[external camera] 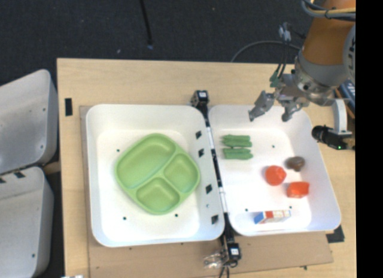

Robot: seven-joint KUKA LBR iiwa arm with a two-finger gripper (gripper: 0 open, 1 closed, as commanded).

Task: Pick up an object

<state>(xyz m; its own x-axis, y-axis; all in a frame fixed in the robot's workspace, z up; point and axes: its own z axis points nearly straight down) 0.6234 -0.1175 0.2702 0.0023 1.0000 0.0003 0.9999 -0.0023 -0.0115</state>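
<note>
Over the far edge of the right bin [320,208], toward its far right corner, the hand [275,109] hangs with fingers [258,108] spread wide. It grips nothing and is clear of every loose thing. Its height above the bin floor can't be told. The grey wrist and orange band lead off to the right.

Left to right across the desk [72,79]:

- **Left bin** [105,214]: one green divided plate [157,174] with three compartments lies flat about mid-bin, turned at an angle to the bin edges.
- **Seam:** the two bins meet along one edge, with a small black clip [199,97] at its far end.
- **Right bin, the pickable things:**
  - Two green pods [237,147] lie parallel, one just behind the other, close to the bin's left edge in the far half.
  - A red round piece [275,175] sits about mid-bin.
  - A brown lump [294,163] sits just right of the red piece and a bit farther back, nearly touching it.
  - An orange block [298,189] sits on the near side of the lump, apart from it.
  - A small white box [270,215] with blue and red on its left end lies flat along the near edge.

Bare white bin floor lies between the hand and all of these. The pods and the lump are the closest to it.
</note>
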